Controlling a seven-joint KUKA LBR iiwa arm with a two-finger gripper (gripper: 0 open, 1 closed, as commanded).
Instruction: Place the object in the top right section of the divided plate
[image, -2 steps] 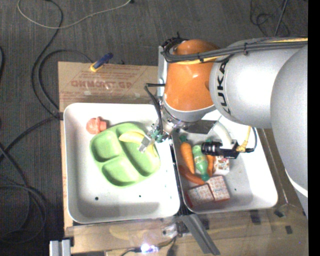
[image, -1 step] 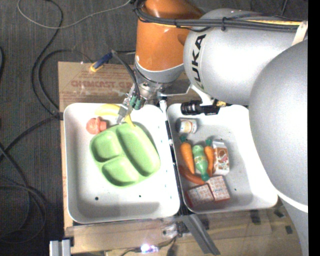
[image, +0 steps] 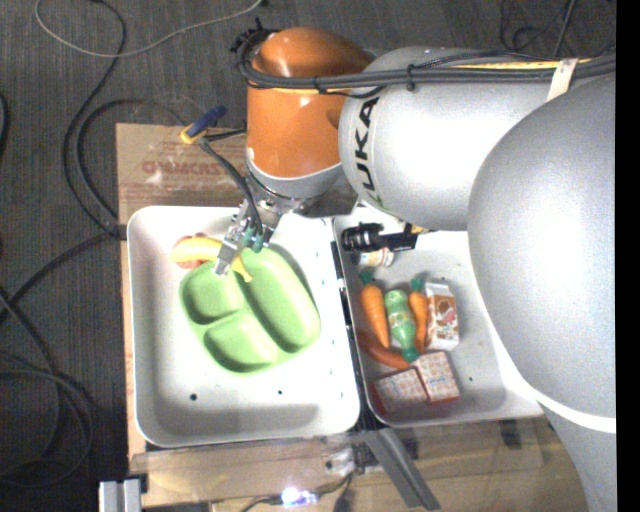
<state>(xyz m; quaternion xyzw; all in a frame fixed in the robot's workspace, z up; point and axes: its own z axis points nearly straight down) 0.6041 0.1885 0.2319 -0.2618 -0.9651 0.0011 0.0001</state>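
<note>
A green divided plate (image: 255, 310) lies in the left bin (image: 160, 400), turned at a slant. A yellow and pink toy fruit (image: 192, 250) rests on the bin floor against the plate's upper left edge. My gripper (image: 238, 250) hangs below the orange wrist band, right over the plate's upper edge. Its tip is next to the fruit's right end, and I cannot make out anything held in it. The arm hides the bin's back right corner.
The right bin (image: 480, 400) holds a carrot (image: 373, 312), a green bottle (image: 399, 318), a small juice carton (image: 441, 315) and two cracker boxes (image: 418, 383). A cardboard sheet (image: 165, 165) lies behind the left bin, with cables on the floor at the left.
</note>
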